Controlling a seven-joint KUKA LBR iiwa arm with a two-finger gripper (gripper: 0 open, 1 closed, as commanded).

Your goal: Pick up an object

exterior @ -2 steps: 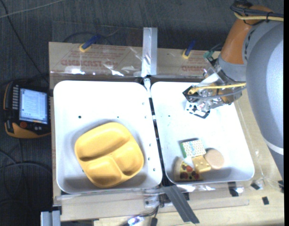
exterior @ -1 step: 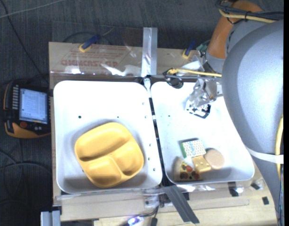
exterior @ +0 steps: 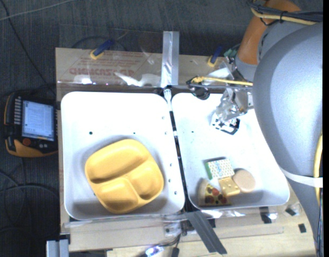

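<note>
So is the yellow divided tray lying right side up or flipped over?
Right side up. The yellow tray lies flat in the left bin with its compartments facing up, their dividing ridges visible.

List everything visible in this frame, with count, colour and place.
Shallow white plastic bins: 2, white, side by side on the bench; left bin, right bin.
Yellow divided plastic tray: 1, yellow, in the left bin toward its near edge.
Small patterned box with a green edge: 1, white and green, near end of the right bin.
Tan rounded object: 1, tan, beside the box.
Small dark red and yellow item: 1, near edge of the right bin.
Handheld control pendant with a screen: 1, black and orange, on the floor left of the bench.
Gripper: 1, metallic, over the far part of the right bin.
</note>
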